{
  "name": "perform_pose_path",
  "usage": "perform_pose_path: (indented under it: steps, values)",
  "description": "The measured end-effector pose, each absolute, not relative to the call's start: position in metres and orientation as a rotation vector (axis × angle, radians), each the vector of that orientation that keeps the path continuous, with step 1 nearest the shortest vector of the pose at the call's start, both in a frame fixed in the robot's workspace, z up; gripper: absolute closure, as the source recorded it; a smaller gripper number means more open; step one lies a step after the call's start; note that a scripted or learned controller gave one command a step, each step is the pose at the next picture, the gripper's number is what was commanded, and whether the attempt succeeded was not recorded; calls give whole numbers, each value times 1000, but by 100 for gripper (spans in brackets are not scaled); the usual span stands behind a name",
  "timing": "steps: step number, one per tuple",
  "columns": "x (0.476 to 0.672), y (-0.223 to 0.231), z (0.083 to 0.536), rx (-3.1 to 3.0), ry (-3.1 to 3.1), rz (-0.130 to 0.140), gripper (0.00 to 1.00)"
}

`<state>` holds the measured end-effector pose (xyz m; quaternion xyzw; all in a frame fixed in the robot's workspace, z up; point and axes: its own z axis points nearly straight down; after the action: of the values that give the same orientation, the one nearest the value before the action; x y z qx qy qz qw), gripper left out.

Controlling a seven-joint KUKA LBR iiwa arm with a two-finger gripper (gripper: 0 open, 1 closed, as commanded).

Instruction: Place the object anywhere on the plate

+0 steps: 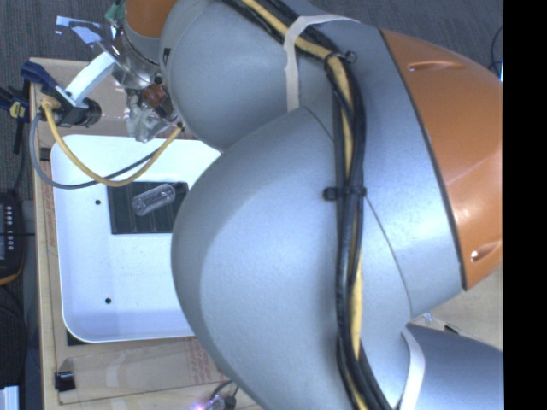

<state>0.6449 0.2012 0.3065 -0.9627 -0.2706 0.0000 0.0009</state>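
My own arm [342, 212] takes up most of the frame, grey shells with an orange band [453, 126] at the right and a bundle of black and yellow cable [346, 195] strapped down its length. My gripper [144, 120] sits near the top left, hanging above the far edge of the white bin [85, 263]. The metal parts there are cluttered and small in the view, so I cannot tell how my jaws stand, and I see nothing clearly between them. A yellow cable [94, 173] loops from the gripper area down across the bin's upper left corner. Inside the bin lies a dark rectangular plate [128, 216], flat on the white floor, in the upper part of the visible bin. On the plate rests the object [154, 199], a small clear cylinder lying on its side, tilted slightly, toward the plate's upper half. It sits below my gripper and apart from it. Two small dark dots mark the bin floor, one left of the plate, one lower down. The bin's right portion is hidden behind my arm.
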Motion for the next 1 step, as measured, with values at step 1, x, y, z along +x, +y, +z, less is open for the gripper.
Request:
perform_pose_path:
  steps: [1]
  values:
    - [640,220,201,-2829,-1358,16,100]
